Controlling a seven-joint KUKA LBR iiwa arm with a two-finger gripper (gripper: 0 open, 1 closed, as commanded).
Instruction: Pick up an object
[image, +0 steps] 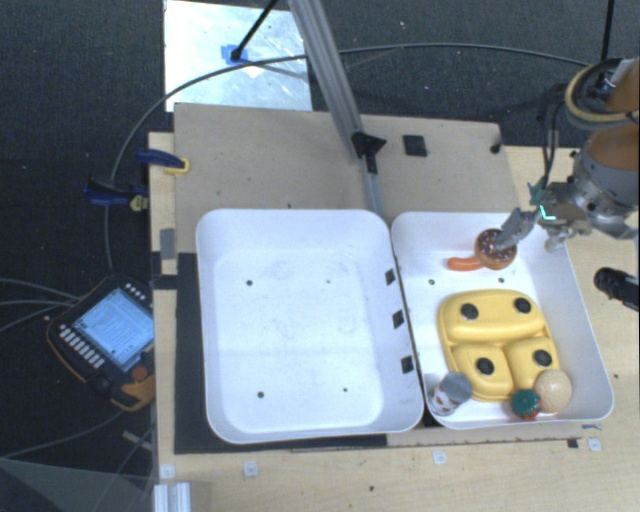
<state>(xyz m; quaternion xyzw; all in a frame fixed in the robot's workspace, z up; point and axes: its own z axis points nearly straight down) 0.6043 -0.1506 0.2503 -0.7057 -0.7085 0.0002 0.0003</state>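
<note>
Down front sit a grey cup (452, 390) and pale ball (552, 388); gripper (512, 232) touches the doughnut (494, 248); claw state: cannot tell; doughnut looks light, rubbery; pinch its rim.

Right bin (580, 300) crowded by yellow tray (495, 340)

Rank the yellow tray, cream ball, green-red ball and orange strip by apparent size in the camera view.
1. Yellow tray, by far largest.
2. Cream ball.
3. Orange strip: longer than the green-red ball but thin, so unsure.
4. Green-red ball.
</note>
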